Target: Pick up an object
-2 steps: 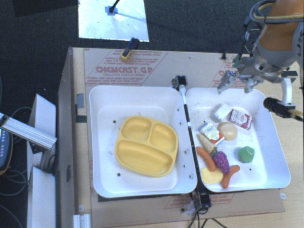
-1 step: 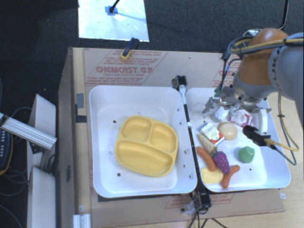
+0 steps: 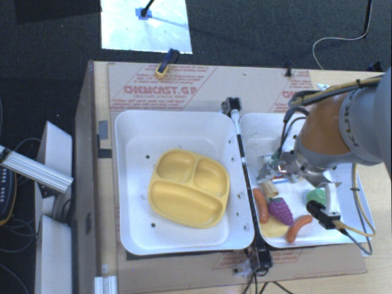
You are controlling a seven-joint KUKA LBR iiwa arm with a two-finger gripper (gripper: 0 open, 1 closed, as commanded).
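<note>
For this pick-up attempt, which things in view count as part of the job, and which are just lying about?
Part of the job:
- hand, low over the right bin
- purple grapes
- two orange sausages
- green piece

Lying about:
- yellow divided plate in the left bin
- yellow-tipped tool on the board behind the bins
</note>
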